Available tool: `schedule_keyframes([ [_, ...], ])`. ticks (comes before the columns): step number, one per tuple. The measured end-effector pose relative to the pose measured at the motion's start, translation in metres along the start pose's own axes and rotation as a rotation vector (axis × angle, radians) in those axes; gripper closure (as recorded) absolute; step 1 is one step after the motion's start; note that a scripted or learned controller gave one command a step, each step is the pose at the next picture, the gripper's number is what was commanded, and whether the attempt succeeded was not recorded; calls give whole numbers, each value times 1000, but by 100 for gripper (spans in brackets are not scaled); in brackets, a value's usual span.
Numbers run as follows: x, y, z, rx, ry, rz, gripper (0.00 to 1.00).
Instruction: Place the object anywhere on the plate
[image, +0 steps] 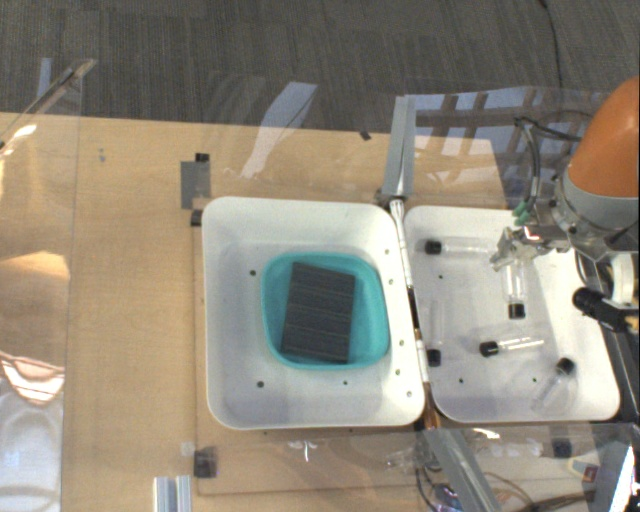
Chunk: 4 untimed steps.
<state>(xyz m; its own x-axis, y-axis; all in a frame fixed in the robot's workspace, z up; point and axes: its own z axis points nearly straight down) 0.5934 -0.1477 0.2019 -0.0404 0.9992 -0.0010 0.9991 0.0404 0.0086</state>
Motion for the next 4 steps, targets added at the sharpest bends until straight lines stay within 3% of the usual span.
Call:
schedule_keyframes([
  [1, 97, -28, 17, 5, 2, -84, 100],
  [2, 161, 2, 16, 1, 2, -159, 100],
  [3, 160, 2, 16, 1, 2, -158, 0],
  [4, 166, -14, -18, 1, 2, -143, 0],
])
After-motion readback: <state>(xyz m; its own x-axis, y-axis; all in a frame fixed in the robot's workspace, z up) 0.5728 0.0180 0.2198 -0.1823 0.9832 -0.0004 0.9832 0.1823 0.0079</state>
